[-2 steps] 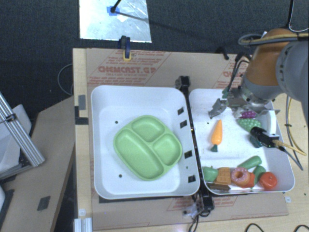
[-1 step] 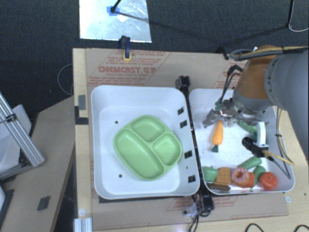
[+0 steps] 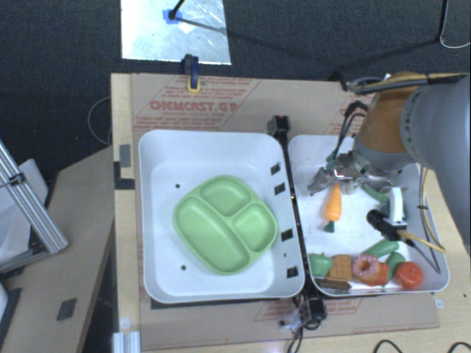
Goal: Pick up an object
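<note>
My gripper hangs low over the upper left of the right bin, and its fingers look spread apart. An orange toy carrot with a green tip lies on the bin floor. Its upper end sits right under the fingers, and I see no grip on it. Along the bin's near edge lie a green piece, a tan cracker, a pink donut and a red tomato.
The left bin holds a green divided plate. More green toy pieces lie in the right bin's lower right, and one is beside the gripper. The arm covers the bin's far right corner.
</note>
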Robot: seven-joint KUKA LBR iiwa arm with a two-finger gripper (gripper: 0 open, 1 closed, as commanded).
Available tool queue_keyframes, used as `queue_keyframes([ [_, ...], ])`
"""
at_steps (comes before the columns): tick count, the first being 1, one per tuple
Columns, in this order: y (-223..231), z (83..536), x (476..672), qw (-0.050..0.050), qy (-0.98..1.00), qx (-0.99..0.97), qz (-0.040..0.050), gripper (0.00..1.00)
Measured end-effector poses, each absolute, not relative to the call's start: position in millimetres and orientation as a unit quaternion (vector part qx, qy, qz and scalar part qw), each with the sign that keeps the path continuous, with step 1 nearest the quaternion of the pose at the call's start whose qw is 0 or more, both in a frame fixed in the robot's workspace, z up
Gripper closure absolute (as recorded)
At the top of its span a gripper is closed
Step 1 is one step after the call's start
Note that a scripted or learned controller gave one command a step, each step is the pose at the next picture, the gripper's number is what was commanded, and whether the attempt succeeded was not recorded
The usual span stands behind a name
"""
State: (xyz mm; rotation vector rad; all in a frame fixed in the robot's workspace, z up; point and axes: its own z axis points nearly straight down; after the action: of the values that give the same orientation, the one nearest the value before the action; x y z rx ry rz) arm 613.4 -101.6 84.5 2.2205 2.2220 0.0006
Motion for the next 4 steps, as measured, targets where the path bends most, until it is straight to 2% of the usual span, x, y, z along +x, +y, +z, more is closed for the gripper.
queue_keyframes([
  [1,-102,96,614.4,0.001,0.707,0.707,0.0012,1.0],
  [3,-91,207,604.4,0.002,0.709,0.705,0.0022,1.0],
  [4,-91,226,605.6,0.001,0.709,0.705,0.0015,1.0],
])
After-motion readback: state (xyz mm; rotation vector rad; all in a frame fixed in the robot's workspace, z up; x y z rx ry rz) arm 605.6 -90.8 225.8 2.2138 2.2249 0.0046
